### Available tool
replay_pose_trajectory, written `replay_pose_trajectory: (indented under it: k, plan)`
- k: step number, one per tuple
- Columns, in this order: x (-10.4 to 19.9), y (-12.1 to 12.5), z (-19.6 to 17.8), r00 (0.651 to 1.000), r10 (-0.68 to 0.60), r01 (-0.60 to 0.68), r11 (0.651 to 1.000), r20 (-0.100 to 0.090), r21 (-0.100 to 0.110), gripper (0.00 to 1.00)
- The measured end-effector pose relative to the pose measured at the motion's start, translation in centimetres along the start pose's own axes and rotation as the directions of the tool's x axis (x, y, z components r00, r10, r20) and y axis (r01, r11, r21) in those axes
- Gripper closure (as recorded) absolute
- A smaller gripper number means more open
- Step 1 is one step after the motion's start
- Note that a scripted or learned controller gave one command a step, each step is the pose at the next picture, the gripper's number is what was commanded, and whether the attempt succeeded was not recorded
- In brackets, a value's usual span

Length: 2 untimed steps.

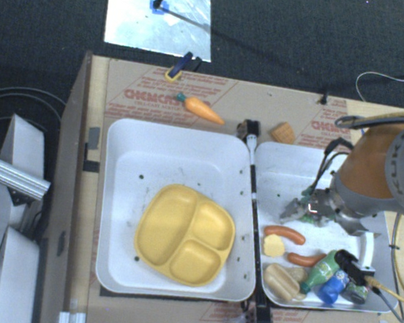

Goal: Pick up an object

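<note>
Camera view, sausage (284,234) lying left-right below gripper (306,208), jaws' state unclear

Even, bright overhead light is cast; glare is seen on the foil sheet (161,10), and fine detail is softened.

Dark carpet floor (44,18) surrounds the cardboard-topped desk (269,99); beyond the desk lies a shiny metal sheet (162,11).

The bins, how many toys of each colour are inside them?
Yellow: 2, the tray and the round piece
Orange-red: 2, sausages
Tan: 1, bun
Green: 1, bottle
Blue: 1, bottle
Total: 7
</note>
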<state>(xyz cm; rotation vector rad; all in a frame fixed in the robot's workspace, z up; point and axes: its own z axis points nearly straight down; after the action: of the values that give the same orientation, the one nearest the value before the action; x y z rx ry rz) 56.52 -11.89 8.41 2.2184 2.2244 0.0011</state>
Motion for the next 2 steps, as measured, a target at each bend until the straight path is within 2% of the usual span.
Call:
replay_pose_trajectory:
  k: [1,2]
  plan:
    - [-4.8,-1.3,-14.8,1.0,0.002,-0.002,1.0,0.003,-0.005,0.0]
    - [-0.5,1.9,-9.5,1.0,-0.001,0.001,1.0,0.0,0.0,0.0]
